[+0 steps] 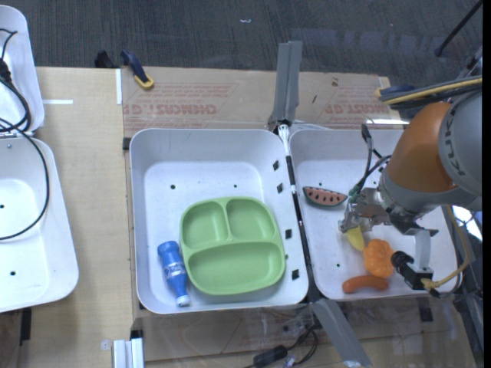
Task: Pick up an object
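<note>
Two white bins on a cardboard-topped bench. Gripper (354,222) down in right bin (322,156), over a yellow piece (355,240) beside orange fruit (377,257). Probably mid-grasp; jaw opening impossible to tell. Next: close, lift straight.

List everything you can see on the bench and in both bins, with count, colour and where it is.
bins: 2, white, side by side on the bench
plate: 1, green, three compartments, in the left bin
bottle: 1, blue with a white cap, left bin, beside the plate's left edge
watermelon slice: 1, red with green rind, right bin, upper part
yellow piece: 1, yellow, right bin, just under the gripper
orange lump: 1, orange, right bin, lower part
carrot: 1, orange, right bin, near the front wall
arm: 1, grey with orange band, reaching from the right
gripper: 1, metal, low over the right bin
</note>
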`<action>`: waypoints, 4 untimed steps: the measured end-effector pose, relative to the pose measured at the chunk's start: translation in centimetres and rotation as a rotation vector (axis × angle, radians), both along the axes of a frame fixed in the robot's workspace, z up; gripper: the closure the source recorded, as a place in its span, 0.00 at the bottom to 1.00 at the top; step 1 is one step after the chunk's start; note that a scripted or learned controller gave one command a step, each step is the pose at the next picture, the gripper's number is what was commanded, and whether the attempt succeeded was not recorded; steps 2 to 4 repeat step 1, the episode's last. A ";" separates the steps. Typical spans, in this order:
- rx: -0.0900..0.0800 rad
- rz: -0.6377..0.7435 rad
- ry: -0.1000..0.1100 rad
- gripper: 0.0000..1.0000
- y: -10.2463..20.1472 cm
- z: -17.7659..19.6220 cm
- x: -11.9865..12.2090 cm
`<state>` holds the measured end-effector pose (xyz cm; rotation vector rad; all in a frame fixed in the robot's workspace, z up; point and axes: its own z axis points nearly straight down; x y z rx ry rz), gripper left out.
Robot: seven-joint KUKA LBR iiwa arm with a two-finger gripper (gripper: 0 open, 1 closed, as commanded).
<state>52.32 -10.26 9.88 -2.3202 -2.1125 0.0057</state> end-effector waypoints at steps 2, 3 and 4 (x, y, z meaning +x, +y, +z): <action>-0.001 0.162 -0.004 1.00 1.8 9.2 1.1; -0.001 0.162 -0.004 1.00 1.8 9.2 1.1; -0.001 0.162 -0.004 1.00 1.8 9.2 1.1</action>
